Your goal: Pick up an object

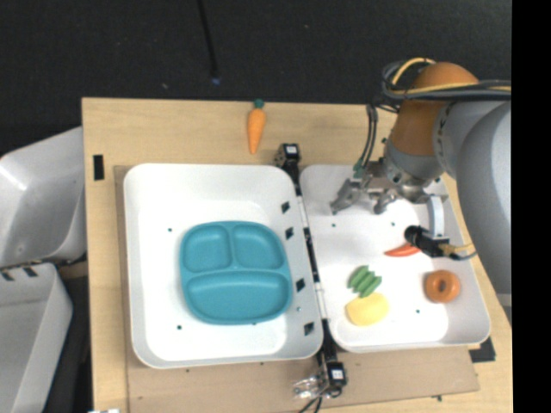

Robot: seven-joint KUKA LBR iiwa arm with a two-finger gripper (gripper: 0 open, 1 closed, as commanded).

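Candidate objects in right white bin (pixel 465 321): red chili-shaped toy (pixel 400 250), green ridged toy vegetable (pixel 364 280), yellow rounded toy (pixel 367 310), brown ring doughnut toy (pixel 442 286). All lie toward camera from end effector (pixel 366 194), which hovers over bin's far part, metal fingers spread, nothing between them. Chili nearest, long axis roughly left-right. Left bin holds teal divided plastic tray (pixel 234 272). Orange toy carrot (pixel 256 127) on wooden counter (pixel 172 127) beyond bins.

the right bin (pixel 344 329) is open across its middle and along its left wall. its front-right part is crowded by green piece (pixel 364 280), yellow piece (pixel 367 310), brown ring (pixel 442 286) and red piece (pixel 401 250). a blue tray (pixel 234 272) fills the left bin's (pixel 142 231) centre.
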